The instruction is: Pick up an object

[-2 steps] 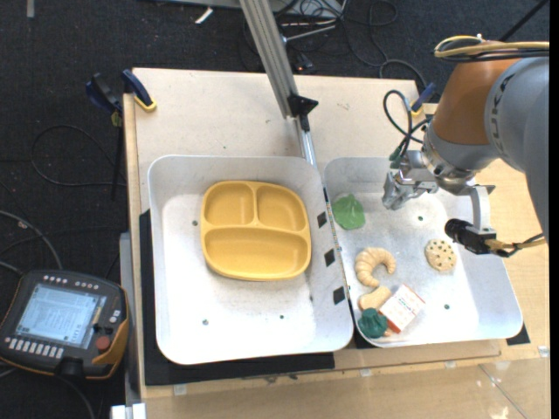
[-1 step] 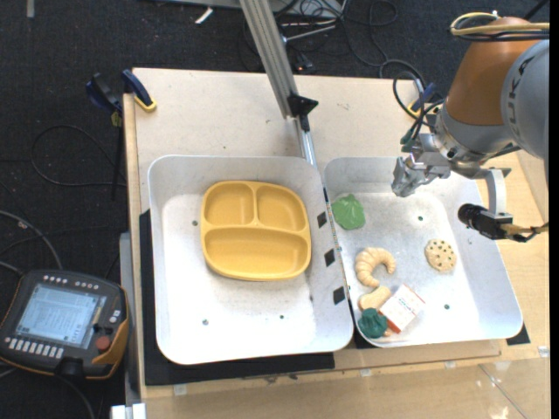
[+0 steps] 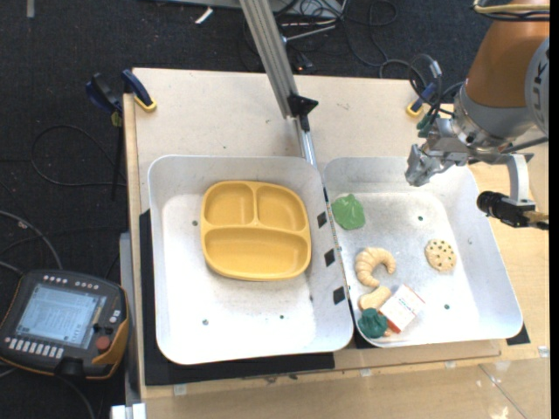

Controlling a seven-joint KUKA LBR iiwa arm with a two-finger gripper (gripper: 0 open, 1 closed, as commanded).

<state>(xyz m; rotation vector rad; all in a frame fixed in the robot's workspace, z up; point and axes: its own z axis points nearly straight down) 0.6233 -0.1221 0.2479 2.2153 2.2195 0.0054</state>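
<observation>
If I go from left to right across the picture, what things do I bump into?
Grey handheld control pad with a screen → yellow plastic tray with three compartments → green leaf-shaped toy → round chocolate-chip cookie → grey arm with an orange band.

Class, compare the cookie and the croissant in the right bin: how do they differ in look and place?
The cookie is round and flat with dark specks; the croissant is curved, ridged and plain pale tan. The cookie lies alone toward the bin's right side, while the croissant lies nearer the middle, its lower end close to other small items. Both are tan food pieces resting in the same white bin.
</observation>
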